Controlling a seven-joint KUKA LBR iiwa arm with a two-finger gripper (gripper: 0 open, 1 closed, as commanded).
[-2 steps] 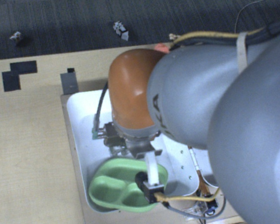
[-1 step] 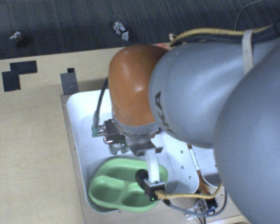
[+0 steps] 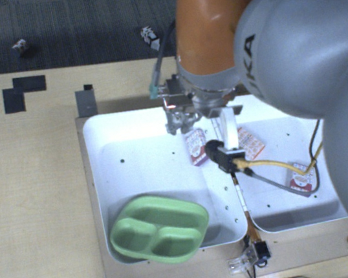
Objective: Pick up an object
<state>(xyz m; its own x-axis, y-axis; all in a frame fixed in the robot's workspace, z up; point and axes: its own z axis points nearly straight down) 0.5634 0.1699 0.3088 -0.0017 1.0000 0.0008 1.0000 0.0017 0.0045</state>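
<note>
A small red and white packet [image 3: 196, 146] sits at the right side of the left bin [image 3: 106, 146], close to the divider. My gripper [image 3: 184, 123] hangs directly above its far end, under the orange wrist band. Whether the gripper touches the packet is not visible. A second red and white packet [image 3: 251, 143] lies in the right bin [image 3: 298, 217], partly behind the wrist hardware. A third one [image 3: 302, 182] rests further right in that bin, under the yellow cable. A green two-compartment tray [image 3: 158, 228] lies in the near part of the left bin.
The big grey arm covers the right bin's far and right parts. The ridge between the bins [image 3: 243, 202] runs toward the front edge. Black patches [image 3: 22, 92] mark the wooden bench at the far left.
</note>
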